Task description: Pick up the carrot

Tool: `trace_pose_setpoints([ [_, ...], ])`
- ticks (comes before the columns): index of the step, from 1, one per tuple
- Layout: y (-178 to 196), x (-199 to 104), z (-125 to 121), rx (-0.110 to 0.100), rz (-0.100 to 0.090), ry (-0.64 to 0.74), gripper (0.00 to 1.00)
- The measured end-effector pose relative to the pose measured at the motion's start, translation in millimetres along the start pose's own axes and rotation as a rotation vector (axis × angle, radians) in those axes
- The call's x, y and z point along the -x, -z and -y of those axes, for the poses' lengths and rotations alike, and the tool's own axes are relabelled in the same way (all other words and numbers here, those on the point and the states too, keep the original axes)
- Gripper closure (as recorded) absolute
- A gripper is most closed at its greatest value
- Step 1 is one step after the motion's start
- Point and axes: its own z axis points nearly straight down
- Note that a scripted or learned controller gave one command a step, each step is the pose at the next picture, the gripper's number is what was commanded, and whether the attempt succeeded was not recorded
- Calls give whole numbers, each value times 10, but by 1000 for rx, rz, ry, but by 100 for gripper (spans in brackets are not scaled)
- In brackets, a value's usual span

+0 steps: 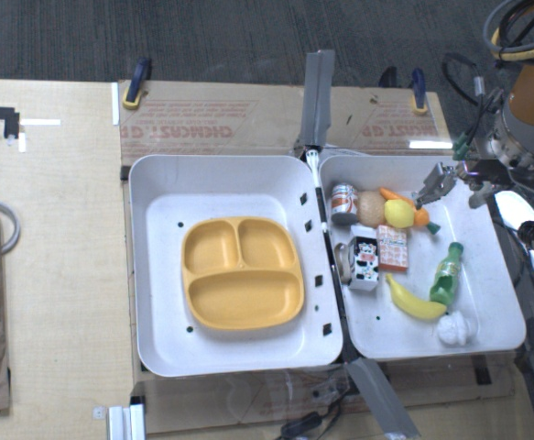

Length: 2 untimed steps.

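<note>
The carrot [419,215] lies in the right bin [495,333], near its back. It is orange with a green tip pointing to the front right. A yellow lemon [398,213] rests over its middle, so only its two ends show. My gripper [433,187] hangs just right of and behind the carrot, above the bin floor, at the end of the arm [523,108] that reaches in from the right. I see nothing held in it.
Beside the carrot are a small can [343,200], a tan potato [370,207], a red box [393,248], a milk carton [365,264], a banana [415,302], a green bottle [447,278] and a white lump [455,330]. The left bin [157,246] holds a yellow divided plate [243,272].
</note>
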Motion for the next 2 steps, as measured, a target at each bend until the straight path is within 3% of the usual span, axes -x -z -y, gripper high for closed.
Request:
trace_pose_setpoints([
  [1, -1127, 497, -499, 1, 0, 42, 0],
  [2, -1968, 449, -1096, 5, 1, 12, 0],
])
